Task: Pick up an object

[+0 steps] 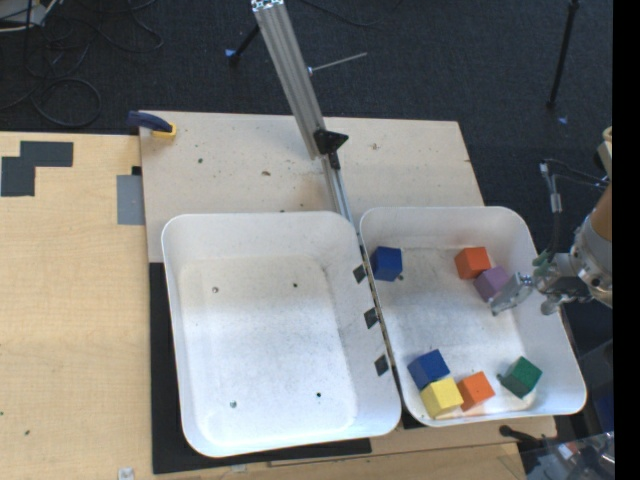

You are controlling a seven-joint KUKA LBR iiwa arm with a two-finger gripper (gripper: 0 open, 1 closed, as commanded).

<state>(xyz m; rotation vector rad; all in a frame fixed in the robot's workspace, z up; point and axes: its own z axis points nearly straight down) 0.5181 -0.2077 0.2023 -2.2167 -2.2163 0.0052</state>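
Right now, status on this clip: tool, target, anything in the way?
Tool low at right bin's right rim. Small purple cube beside it, not gripped. Orange cube touching the purple one, crowding it.

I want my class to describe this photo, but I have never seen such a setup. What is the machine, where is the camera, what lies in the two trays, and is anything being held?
The picture comes from one camera fixed above a bench, looking down at a slant. Two shallow white bins sit side by side: the left bin and the right bin. A robot arm reaches in from the right; its gripper sits at the right bin's right side, next to a purple cube. I cannot tell whether it holds anything. The right bin also holds two blue cubes, two orange cubes, a yellow cube and a green cube.
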